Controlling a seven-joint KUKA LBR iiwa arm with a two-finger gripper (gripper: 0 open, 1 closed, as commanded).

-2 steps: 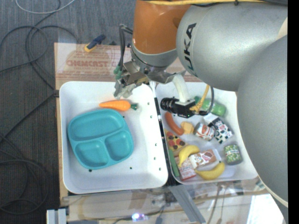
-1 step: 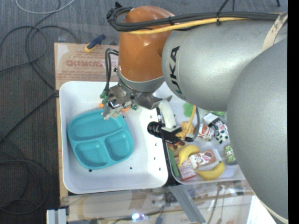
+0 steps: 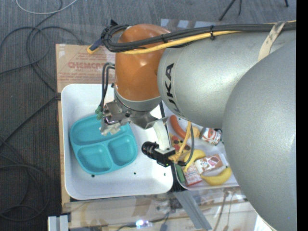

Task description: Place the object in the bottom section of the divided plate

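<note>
The grey arm (image 3: 231,95) with its orange band (image 3: 139,64) is seen across the upper right, reaching toward nine o'clock over the left white bin (image 3: 77,186) on the counter (image 3: 72,61). A teal divided plate (image 3: 103,146) is seen lying in that bin, with one long section at its eleven o'clock side and two smaller sections toward five o'clock. The hand (image 3: 109,125) is seen over the plate's upper rim; its state cannot be told, and no object can be made out in it. In the right bin (image 3: 178,179), at three o'clock from the plate, a banana (image 3: 216,176), small packets (image 3: 204,165) and a sausage-like item (image 3: 177,125) are seen.
</note>
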